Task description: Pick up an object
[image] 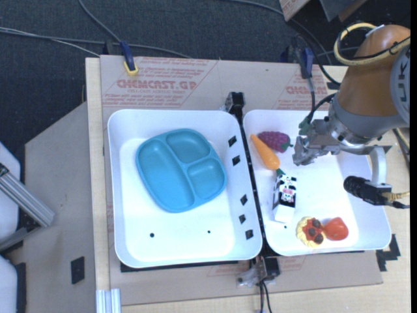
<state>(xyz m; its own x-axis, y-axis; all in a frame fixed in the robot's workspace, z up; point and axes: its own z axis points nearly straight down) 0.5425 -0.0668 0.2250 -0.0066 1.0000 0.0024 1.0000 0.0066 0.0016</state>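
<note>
Two shallow white bins sat side by side on the bench. The left bin (124,233) contained a blue compartment plate (180,169), lying well apart from the arm. The right bin (365,237) contained five items. A purple grape bunch (274,140) lay at the far left of that bin, touching or just beside the carrot (264,152). The carrot's long axis ran diagonally, one end toward the far left and the other toward the near right. A black-and-white carton (285,197) lay just past the carrot's nearer end, long axis roughly front to back. A yellow pastry with dark berries (311,231) and a red piece (335,228) lay together near the front wall. The gripper (303,150) hung just right of the grapes and carrot. Whether its jaws were open or closed could not be determined.
</note>
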